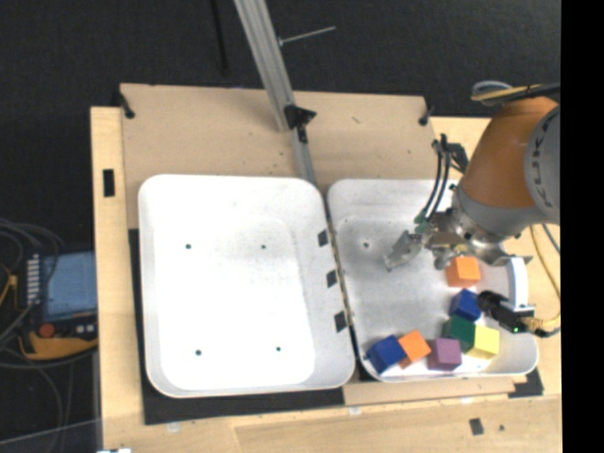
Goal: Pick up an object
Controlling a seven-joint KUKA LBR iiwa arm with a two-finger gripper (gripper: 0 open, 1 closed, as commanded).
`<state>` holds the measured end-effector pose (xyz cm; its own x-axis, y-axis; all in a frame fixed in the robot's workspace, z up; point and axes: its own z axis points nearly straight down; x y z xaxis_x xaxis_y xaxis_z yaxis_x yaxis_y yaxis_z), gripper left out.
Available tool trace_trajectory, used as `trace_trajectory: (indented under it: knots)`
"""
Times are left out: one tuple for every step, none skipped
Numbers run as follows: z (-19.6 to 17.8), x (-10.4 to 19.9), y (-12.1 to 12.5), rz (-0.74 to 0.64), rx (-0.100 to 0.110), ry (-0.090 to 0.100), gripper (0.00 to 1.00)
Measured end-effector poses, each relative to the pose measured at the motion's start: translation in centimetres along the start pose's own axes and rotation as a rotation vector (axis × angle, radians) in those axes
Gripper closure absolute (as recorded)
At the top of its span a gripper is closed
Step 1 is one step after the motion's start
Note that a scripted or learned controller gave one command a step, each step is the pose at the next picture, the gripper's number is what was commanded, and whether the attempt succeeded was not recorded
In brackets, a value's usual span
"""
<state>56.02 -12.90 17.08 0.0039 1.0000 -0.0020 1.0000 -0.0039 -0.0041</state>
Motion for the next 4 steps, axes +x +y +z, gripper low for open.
trace_trajectory:
  knots:
    - [4.2, -0.3, -0.1, -0.002, 0.000, 0.000, 0.00]
    - [7.4, -0.5, 0.0, -0.002, -0.006, -0.002, 0.00]
    - [6.1, -0.5, 0.1, 0.004, -0.013, 0.001, 1.00]
    - [-0.3, -0.8, 0.5, -0.007, -0.012, 0.001, 1.00]
